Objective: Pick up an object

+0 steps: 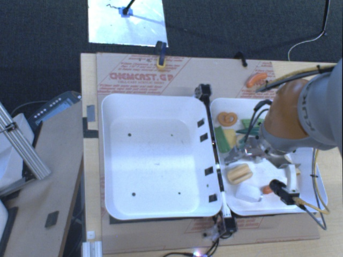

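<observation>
The gripper (234,155) hangs low in the right bin (306,205), close to that bin's left wall and about midway along it. Its metal fingers are small and blurred against the white floor, so whether they are apart or together I cannot tell, and nothing can be seen caught between them.

Just beneath the claw, toward the bin's near edge, lies a tan bread-like block (239,173), the likeliest thing to lift. It looks light, a toy of foam or plastic, probably with some give and a dull surface that should not slip much. Its shorter width, across the middle, seems the best place to take hold.

Nearer the near edge sits a white rounded lump (247,191), with a small orange piece (266,189) beside it; the lump looks soft and may be awkward to pinch. Along the left wall, past the claw, is a pale yellow piece (229,138), then a round orange-and-tan piece (227,119) near the far left corner, and something green (250,125) partly hidden by the arm. The left bin (115,114) stands alongside.
</observation>
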Tool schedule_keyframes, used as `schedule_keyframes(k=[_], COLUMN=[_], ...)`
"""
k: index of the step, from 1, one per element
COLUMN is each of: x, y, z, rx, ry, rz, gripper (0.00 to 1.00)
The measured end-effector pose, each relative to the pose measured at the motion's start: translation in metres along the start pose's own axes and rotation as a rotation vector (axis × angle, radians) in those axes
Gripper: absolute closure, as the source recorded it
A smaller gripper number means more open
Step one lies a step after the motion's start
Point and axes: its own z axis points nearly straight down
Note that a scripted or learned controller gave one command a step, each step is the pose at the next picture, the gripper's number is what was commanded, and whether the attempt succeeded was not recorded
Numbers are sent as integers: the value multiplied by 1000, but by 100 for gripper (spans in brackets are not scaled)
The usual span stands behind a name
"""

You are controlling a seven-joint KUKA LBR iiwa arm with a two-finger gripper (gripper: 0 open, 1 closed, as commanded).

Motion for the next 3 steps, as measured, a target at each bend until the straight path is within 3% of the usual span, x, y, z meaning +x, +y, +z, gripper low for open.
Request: schedule_keyframes(k=[1, 2, 3], x=[-55, -53, 47], y=[58, 56, 79], z=[-5, -15, -111], rx=[-12, -8, -18], ry=[-6, -3, 1], rz=[1, -1, -13], gripper=[0, 100, 100])
